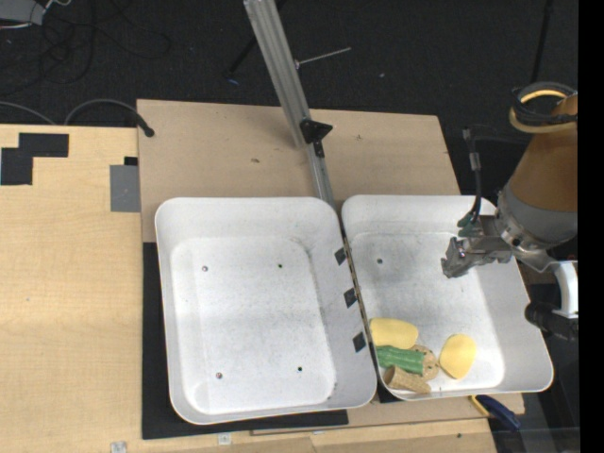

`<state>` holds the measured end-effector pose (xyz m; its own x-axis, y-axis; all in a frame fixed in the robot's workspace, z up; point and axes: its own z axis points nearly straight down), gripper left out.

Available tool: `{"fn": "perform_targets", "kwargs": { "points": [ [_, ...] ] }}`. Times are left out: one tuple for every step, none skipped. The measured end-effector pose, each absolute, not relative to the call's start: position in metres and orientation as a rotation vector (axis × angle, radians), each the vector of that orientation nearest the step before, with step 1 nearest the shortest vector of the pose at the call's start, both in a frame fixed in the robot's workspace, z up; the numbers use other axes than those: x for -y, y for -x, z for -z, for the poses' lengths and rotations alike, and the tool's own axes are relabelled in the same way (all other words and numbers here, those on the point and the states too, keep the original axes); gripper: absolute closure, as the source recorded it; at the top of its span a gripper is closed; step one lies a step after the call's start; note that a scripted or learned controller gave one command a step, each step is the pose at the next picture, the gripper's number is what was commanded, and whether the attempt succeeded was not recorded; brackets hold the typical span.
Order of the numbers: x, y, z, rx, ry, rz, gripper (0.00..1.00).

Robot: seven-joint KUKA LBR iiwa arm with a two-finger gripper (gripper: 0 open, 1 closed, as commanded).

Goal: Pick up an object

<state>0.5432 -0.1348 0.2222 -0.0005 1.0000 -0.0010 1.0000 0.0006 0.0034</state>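
Nearest the camera, at the front edge of the right bin, a small cluster of objects lay together. A tan piece sat at the very front, touching a green object just behind it. A yellow oblong object rested against the green one on its far side, close to the divider between the bins. A second yellow object, rounder in form, lay just beside the cluster to the right, apart from the oblong one.

The left bin stood alongside, its rim meeting that of the right bin at the black clips along the shared edge.

Farther back, the gripper was positioned over the middle-right part of the right bin, well apart from the cluster of objects. Nothing was seen between its fingers; how far they were parted could not be determined from this view. The arm entered from the right, its orange band above the wrist.

Beyond the bins, a slanted metal rail rose from the bench.
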Motion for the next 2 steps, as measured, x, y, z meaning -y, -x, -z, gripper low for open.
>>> {"fn": "perform_targets", "kwargs": {
  "points": [
    [0.134,-0.543,-0.201,-2.224,-2.225,0.005,1.0],
    [0.09,-0.544,-0.202,-2.228,-2.222,0.001,1.0]
  ]
}}
